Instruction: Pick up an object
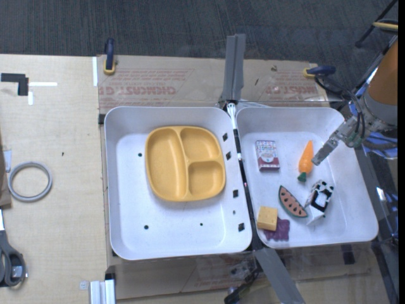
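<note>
The right bin [354,230] holds several small items. They are a red and white carton [267,155], an orange carrot [306,156], a watermelon slice [292,202], a black and white toy [321,197], a yellow cheese block [267,218] and a purple piece [279,232]. My gripper [321,154] reaches in from the right as a slim grey bar. Its tip is just right of the carrot, and nothing is seen held in it. A yellow divided plate [185,163] lies in the left bin [126,220].
A raised seam [235,163] separates the two bins. On the wooden bench at left lie a grey tape roll [28,181] and scissors [10,266]. Clamps [109,56] hold cardboard behind the bins. The arm's orange band [385,84] is at the right edge.
</note>
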